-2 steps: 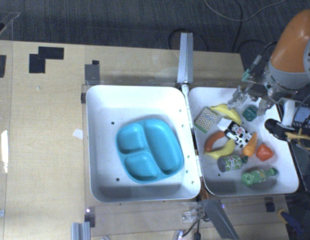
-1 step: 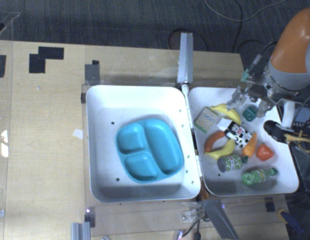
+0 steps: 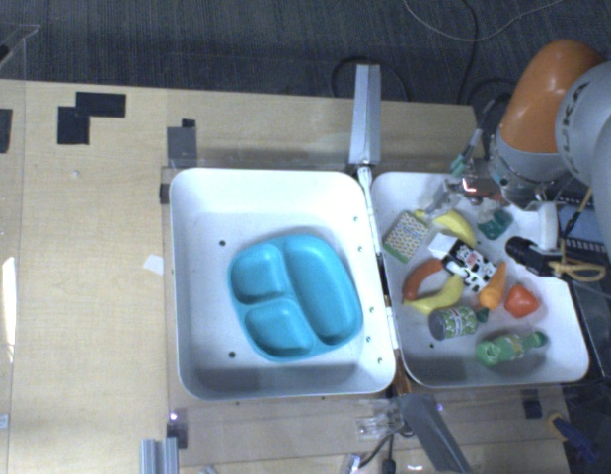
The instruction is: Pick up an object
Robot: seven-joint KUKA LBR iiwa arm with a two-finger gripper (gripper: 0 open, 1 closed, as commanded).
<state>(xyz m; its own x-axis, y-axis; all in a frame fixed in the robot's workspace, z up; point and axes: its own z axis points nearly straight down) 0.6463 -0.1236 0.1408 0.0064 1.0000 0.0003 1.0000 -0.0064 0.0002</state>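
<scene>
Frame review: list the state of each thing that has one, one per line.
Blue tray: flat in the left bin, compartments up.
Green bottle: on its side in the right bin.
Can: on its side.
Gripper: low over the right bin's far edge.

The shallow white right bin (image 3: 572, 358) was crowded: a yellow banana (image 3: 435, 295), an orange carrot (image 3: 494, 286), a green plastic bottle (image 3: 507, 348) and a grey can (image 3: 456, 322) lay close together mid-bin, leaving bare floor mainly along its near edge. In the shallow white left bin (image 3: 201, 265), a blue compartmented tray (image 3: 295, 294) took the centre, with open margin around it.
</scene>
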